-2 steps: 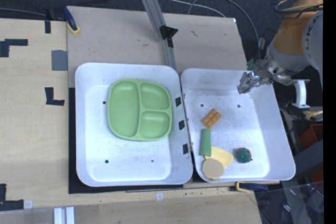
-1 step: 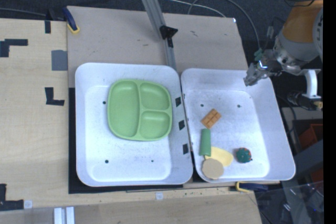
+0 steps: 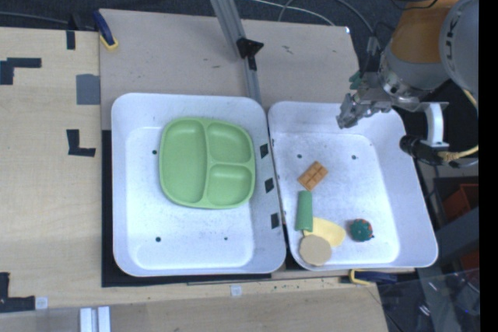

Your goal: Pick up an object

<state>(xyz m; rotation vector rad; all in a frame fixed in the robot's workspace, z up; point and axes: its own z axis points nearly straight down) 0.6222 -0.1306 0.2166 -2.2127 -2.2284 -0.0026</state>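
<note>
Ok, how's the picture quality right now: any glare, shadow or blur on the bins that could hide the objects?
Camera view: lighting is even and soft, with no strong glare on the right bin; the waffle piece and green cylinder cast only faint shadows; the image is slightly grainy overall; the gripper looks soft, its details too blurred to read.

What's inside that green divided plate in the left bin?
Nothing that I can see: all three compartments of the green plate show bare green. Whatever part of the white bin lies beneath the plate is covered.
</note>
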